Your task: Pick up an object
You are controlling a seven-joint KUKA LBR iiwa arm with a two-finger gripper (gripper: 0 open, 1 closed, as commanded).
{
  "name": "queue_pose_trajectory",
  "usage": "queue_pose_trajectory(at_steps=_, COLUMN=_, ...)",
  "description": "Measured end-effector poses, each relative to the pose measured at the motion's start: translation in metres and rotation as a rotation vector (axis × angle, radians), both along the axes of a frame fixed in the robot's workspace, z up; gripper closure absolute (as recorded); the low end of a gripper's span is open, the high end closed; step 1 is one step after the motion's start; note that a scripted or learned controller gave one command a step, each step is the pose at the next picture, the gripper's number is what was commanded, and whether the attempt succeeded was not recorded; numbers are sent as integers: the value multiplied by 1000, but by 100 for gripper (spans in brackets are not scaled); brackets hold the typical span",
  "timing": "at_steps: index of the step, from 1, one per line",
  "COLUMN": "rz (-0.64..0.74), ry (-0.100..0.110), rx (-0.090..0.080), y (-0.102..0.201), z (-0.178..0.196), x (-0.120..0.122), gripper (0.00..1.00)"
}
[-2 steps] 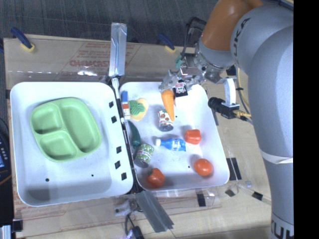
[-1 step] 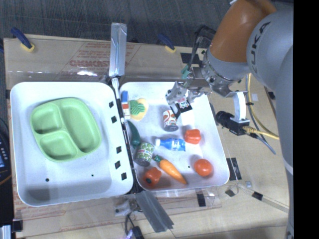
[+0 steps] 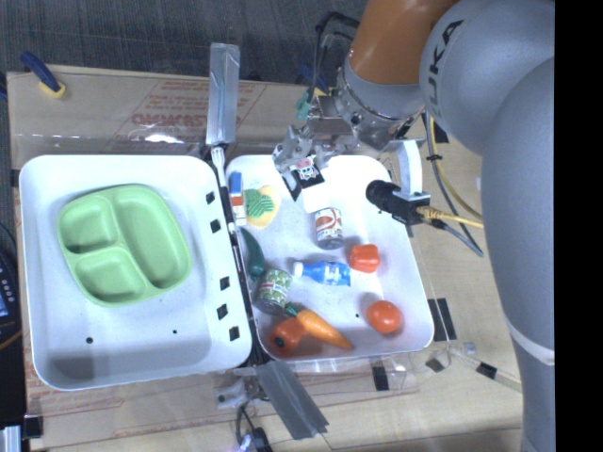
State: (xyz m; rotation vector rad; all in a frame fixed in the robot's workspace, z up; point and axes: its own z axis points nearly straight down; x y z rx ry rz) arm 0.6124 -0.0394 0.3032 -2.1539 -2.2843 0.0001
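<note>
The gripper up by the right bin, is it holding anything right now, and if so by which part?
It cannot be told. The gripper hangs over the back edge of the right bin, with a small black and white piece at its tip, but no grasp is visible.

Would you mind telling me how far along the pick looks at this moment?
Done: the end effector has reached the right bin's far edge. In hand: it sits over a small black-and-white card; a grip is unclear. Left: a lift, with the can and tomato lying in that bin.
</note>
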Motion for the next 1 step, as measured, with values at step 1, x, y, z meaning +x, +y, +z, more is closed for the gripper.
queue_pose_trajectory(at_steps=1, rz=62, ry=6, rx=-2, y=83, z=-61, x=-8, gripper=100)
